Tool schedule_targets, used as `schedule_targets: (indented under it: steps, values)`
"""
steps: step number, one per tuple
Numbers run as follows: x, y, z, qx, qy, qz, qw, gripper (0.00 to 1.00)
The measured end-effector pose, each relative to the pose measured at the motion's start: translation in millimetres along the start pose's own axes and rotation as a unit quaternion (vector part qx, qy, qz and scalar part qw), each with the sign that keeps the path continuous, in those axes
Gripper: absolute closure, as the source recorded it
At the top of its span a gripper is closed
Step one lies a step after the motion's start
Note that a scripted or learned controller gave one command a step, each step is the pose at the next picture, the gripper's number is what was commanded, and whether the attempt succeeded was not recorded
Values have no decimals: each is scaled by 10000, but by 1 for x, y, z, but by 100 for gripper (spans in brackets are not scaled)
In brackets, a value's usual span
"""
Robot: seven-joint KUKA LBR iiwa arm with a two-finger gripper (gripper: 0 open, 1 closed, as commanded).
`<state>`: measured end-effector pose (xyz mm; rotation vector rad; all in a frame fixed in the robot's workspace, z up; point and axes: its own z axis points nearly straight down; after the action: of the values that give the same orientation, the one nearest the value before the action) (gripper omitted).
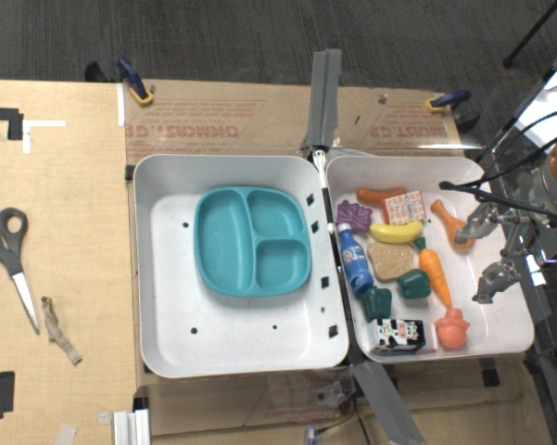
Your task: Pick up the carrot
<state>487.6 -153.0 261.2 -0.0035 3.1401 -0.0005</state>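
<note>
Carrot waiting, gripper standing off to the side

Carrot (435,275) lies in the right bin (500,336), slanted, its thick end up beside the slice of bread (392,261) and its tip pointing toward the bin's near right corner. The gripper (487,253) hangs over the right side of that same bin, near the carrot but apart from it. Its two fingers look spread, with nothing between them.

My worry is the crowding. A dark green piece (414,285) sits just beside the carrot's left flank, and the bread touches or nearly touches its top, so a descent slightly off could pinch a neighbour or shove the carrot sideways. The carrot tapers, too; a grip near the thin tip would likely slip. A small orange toy (451,225) lying just beside the fingers could be mistaken for the target.

Counted: two white bins, one teal divided plate (253,241) in the left bin (158,267), one carrot, one banana (395,233), one blue bottle (355,260), one pair of scissors (9,253) out on the bench (51,156).
</note>
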Motion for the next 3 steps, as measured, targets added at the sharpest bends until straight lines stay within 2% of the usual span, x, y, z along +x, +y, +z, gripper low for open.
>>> schedule_targets:
  steps: [1, 2, 3]
  values:
    - [-48, -12, 166, 10, -35, -423, 9991, 0]
    - [-51, -11, 154, 23, -81, -443, 9990, 100]
    - [-11, -27, 77, 3, -9, 720, 9974, 100]
